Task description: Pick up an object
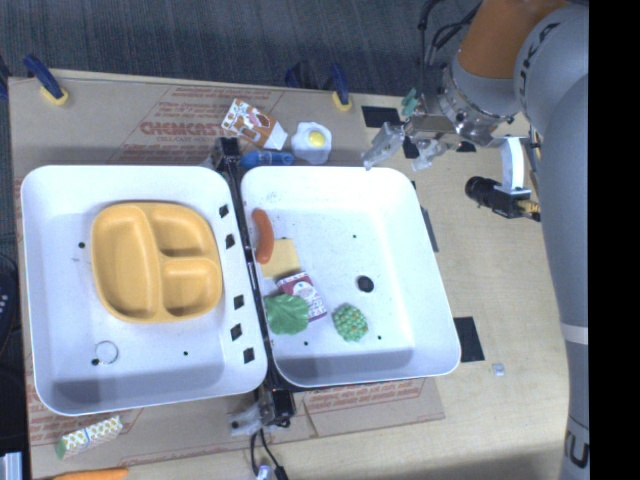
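Camera view, hot dog point(263, 235) lying lengthwise along right bin's point(420, 218) left wall, pincer point(392, 148) released above its rim.

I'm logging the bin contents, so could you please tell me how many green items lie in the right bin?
2: a leafy green piece by the bin's left wall, and a bumpy green ball just right of it, both toward the near edge. Others may be hidden beneath.

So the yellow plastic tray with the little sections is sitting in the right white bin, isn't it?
Not quite. The camera view shows the yellow plastic sectioned tray sitting in the left white bin, not the right one. The right white bin holds small toy foods, such as the green bumpy piece.
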